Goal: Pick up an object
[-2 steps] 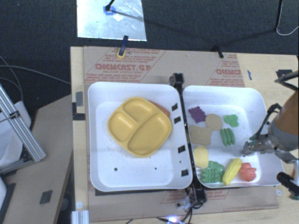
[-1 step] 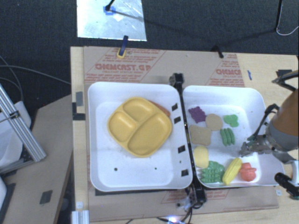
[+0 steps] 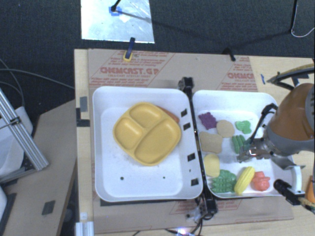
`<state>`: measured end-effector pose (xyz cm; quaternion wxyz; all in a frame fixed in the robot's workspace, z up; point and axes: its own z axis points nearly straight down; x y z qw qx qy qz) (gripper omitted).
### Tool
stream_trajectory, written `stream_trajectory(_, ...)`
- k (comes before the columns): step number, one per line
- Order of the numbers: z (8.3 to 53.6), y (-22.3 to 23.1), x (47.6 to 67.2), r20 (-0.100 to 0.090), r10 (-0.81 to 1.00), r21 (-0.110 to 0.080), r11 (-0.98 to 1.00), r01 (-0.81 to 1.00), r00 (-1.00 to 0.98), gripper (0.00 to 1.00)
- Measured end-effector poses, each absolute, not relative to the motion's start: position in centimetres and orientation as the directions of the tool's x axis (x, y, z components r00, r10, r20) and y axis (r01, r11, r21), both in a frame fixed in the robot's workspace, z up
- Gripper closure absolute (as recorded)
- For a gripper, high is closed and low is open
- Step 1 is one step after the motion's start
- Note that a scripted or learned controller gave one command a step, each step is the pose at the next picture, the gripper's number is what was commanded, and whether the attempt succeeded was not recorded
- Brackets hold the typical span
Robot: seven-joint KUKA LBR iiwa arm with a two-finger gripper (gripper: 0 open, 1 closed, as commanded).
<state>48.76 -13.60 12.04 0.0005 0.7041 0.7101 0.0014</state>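
Note:
The right bin holds several toy foods: purple grapes, a round tan cookie, a small green piece, a tan bread slice, a green bean, a pale yellow fruit, green leaves, a yellow corn cob and an orange-red piece. My gripper hangs low in the right half of this bin, just right of the green bean and above the corn cob. Nothing is visibly held in it.
The left bin carries a yellow divided plate with a reddish thing peeking out behind its far right edge. The arm's orange band hangs over the right bin's right rim. Black clips line the divider between the bins.

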Motion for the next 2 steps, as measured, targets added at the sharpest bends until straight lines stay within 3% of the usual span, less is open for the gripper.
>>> stream_trajectory(1,8.3,-17.0,48.6,-0.001,1.0,0.0,-0.001,1.0,0.001,1.0)
stream_trajectory(2,11.5,-17.2,53.1,-0.002,1.0,0.007,0.006,1.0,-0.006,1.0)
